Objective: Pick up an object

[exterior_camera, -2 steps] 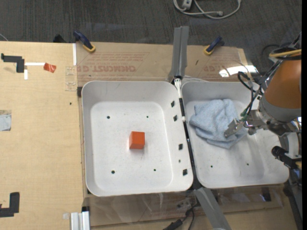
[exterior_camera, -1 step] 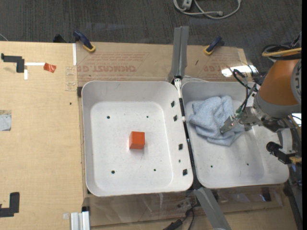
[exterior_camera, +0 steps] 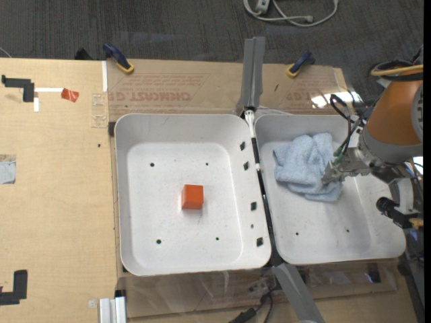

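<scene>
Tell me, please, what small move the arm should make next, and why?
Probably a short lift straight up to test the grasp: the gripper sits low on the right edge of the crumpled blue cloth in the right bin.

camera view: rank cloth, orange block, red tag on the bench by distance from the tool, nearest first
1. light blue cloth: right bin, right against the tool.
2. orange block: middle of the left bin, across the divider.
3. red tag: on the wooden bench at far left, beyond both bins.
</scene>
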Controlling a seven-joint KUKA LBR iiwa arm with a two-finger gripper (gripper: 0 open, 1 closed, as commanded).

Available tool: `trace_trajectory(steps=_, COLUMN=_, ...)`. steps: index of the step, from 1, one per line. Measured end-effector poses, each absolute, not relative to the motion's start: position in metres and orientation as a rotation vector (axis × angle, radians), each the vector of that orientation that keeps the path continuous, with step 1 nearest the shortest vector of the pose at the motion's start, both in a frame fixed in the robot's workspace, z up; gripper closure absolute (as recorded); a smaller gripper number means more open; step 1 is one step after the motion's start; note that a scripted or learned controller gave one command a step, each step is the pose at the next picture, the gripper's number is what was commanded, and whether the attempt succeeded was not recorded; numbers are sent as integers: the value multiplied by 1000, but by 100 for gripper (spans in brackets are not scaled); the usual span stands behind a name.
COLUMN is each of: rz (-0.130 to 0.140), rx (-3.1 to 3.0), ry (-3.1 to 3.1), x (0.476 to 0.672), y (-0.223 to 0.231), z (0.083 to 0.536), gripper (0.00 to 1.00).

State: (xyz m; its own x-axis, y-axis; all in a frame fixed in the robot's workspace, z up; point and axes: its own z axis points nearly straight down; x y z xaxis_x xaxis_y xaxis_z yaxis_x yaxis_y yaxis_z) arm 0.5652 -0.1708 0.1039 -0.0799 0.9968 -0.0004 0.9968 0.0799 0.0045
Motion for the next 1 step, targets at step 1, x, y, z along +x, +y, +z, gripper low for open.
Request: trace_trajectory(steps=1, rz=-2, rx=2224, ry=2217, x=624, y=-160, z=189, gripper=100)
